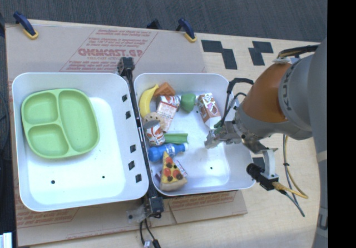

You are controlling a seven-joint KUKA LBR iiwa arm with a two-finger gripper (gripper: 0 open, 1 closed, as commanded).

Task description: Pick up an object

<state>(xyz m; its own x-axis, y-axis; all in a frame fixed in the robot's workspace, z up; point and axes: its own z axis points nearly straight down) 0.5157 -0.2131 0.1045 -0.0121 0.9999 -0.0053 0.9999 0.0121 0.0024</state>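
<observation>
Left bin: sits at the left of the frame and holds a green divided plate in its upper left part, lying flat with three compartments. The plate touches no other item.

Centre: a black hinge strip runs between the two bins, from upper centre down to lower centre.

Right bin: objects are clustered along its left and upper portion. A yellow banana lies at the upper left of this bin, just beside an orange-brown piece. A small carton lies next to them. Below it a printed can rests on its side. A green piece and a blue item lie just under the can. A toy pizza slice sits at the lower left of the bin. A green round object lies at upper middle, and a second small carton is just right of it.

Gripper: low in the right bin, on bare white floor right of the cluster and below the second carton. Cannot tell whether the jaws are open or closed; nothing is seen between them.

Arm: grey with an orange band, reaching in from the right of the frame over the tabletop.
</observation>
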